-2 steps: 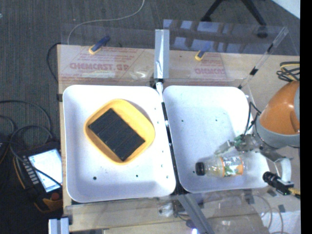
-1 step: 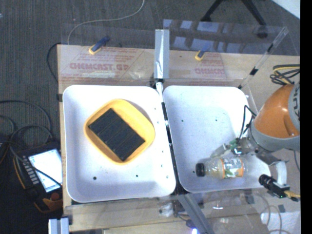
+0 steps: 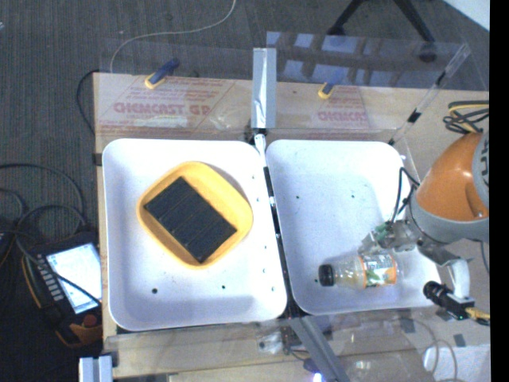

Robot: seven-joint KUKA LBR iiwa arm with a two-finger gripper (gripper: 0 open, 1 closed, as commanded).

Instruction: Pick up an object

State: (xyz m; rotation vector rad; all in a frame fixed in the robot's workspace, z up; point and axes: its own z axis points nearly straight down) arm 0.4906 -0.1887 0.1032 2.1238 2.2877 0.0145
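The arm, its orange band bulging in from the three o'clock edge of the camera view, reached over the right-hand bin, and its gripper hung at about four o'clock from the middle of that bin, just above the base end of a small clear plastic bottle. The bottle lay on its side near the bin's six o'clock wall, its dark cap pointing toward nine o'clock and an orange and green label wrapped round its middle; it looked smooth, round and light, the sort of thing that would roll if nudged. Whether the gripper was spread or closed could not be told, since the wrist hid that part, and nothing showed that the bottle was held. The placing suggested an attempt on the bottle, as it was the one object in that bin. In the left-hand bin, well apart, sat a shallow yellow dish with rounded corners, and on it a flat black ridged slab, turned at a slant. Both bins were white, glossy and shallow, with a few dark specks on their floors.
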